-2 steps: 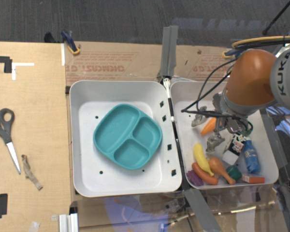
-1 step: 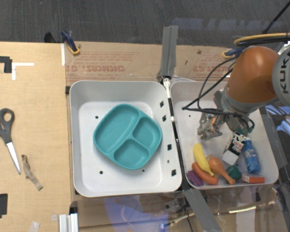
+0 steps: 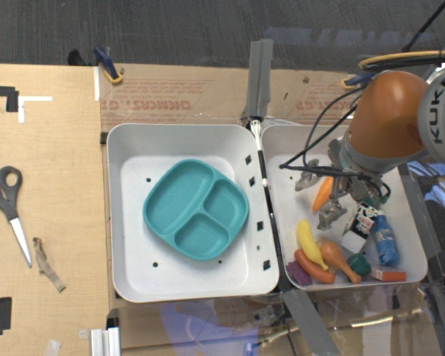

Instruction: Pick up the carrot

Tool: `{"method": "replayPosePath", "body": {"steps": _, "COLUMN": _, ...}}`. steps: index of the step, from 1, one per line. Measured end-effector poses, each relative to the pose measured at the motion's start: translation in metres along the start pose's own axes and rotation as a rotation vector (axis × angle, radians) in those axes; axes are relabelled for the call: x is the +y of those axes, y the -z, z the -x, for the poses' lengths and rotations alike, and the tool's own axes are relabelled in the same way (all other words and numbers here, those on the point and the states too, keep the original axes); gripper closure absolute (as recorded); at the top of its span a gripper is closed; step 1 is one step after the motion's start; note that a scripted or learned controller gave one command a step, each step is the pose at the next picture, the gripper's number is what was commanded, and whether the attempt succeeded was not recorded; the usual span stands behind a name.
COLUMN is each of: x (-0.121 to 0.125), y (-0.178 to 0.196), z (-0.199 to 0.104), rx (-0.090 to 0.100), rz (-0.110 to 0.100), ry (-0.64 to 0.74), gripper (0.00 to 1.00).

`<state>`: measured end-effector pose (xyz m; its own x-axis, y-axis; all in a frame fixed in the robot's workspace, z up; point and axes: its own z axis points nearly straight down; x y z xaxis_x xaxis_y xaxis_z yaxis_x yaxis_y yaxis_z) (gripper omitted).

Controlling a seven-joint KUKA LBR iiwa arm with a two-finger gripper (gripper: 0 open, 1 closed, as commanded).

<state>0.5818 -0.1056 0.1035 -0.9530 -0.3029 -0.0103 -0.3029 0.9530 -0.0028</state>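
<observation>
the arm reaches in from the right over the right bin [image 3: 415,221], its orange band above the wrist covering much of that bin's upper part. the pincer [image 3: 331,212] hangs low inside the bin, with grey metal parts and dark cables around it. whether it is wide or narrow cannot be told; the view from above does not separate its parts clearly enough.

the carrot [image 3: 323,192], a short orange piece, lies tilted just beside the pincer, at its upper left, near the bin's left wall. it looks to be touching or nearly touching the pincer's metal, but it cannot be said that the carrot sits inside the grip. judged from this, the approach looks done: the arm is down in the right bin and next to the target. the grasp itself is not confirmed, and the lift is not yet done, since the carrot appears low in the bin.

other things crowd the lower part of the same bin: a yellow banana [image 3: 306,237], a longer orange vegetable [image 3: 340,259], a reddish sausage-like piece [image 3: 314,267], a purple item [image 3: 297,274], a blue bottle [image 3: 385,245] and a small black-and-white carton [image 3: 363,222]. these sit near enough that a wrong catch seems possible.

the left bin [image 3: 126,199] holds a teal divided plate [image 3: 196,209]. scissors [image 3: 7,206] lie on the surface well apart to the left.
</observation>
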Motion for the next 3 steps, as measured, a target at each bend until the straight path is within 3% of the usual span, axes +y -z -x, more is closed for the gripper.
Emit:
{"method": "replayPosePath", "body": {"steps": 1, "x": -0.008, "y": -0.01, "z": 0.017, "rx": 0.004, "rz": 0.001, "ry": 0.042, "gripper": 0.0}}
{"method": "replayPosePath", "body": {"steps": 2, "x": -0.008, "y": 0.0, "z": 0.019, "rx": -0.001, "rz": 0.0, "ry": 0.04, "gripper": 1.0}}
{"method": "replayPosePath", "body": {"steps": 3, "x": -0.041, "y": 0.007, "z": -0.007, "rx": 0.004, "rz": 0.005, "ry": 0.578, "gripper": 1.0}}
